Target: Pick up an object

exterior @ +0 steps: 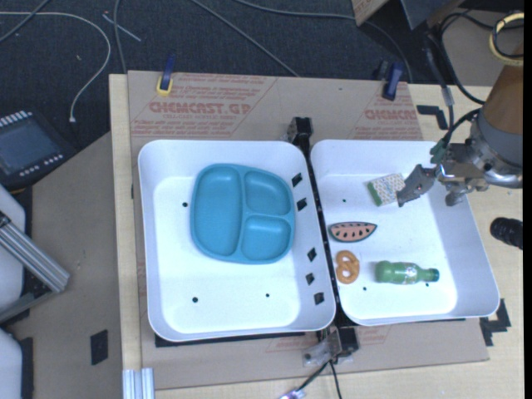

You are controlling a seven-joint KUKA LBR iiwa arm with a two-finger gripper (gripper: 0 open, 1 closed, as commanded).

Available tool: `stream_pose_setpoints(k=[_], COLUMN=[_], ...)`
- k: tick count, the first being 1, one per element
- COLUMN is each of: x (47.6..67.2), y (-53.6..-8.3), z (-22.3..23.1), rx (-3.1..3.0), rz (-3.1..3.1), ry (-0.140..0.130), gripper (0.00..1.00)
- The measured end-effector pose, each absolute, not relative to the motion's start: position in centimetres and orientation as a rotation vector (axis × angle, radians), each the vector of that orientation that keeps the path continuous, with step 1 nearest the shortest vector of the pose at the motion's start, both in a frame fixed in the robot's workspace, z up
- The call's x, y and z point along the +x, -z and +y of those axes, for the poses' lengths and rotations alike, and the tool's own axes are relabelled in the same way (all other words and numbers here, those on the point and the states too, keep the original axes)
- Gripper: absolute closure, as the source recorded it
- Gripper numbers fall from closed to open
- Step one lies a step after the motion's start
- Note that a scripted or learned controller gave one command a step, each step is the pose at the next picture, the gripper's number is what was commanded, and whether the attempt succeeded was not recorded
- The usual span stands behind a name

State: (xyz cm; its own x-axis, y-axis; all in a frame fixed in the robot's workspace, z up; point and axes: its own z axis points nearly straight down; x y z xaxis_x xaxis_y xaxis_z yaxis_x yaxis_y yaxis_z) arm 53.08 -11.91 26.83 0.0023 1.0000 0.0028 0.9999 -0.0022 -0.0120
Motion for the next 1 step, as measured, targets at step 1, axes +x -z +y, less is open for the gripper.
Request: stream_pose_setpoints(k=[1], x=[53.27], y=[-27.36], z=[-11.90], rx=[-2.220], rz=[-2.221], ry=[0.000], gripper=[0.00])
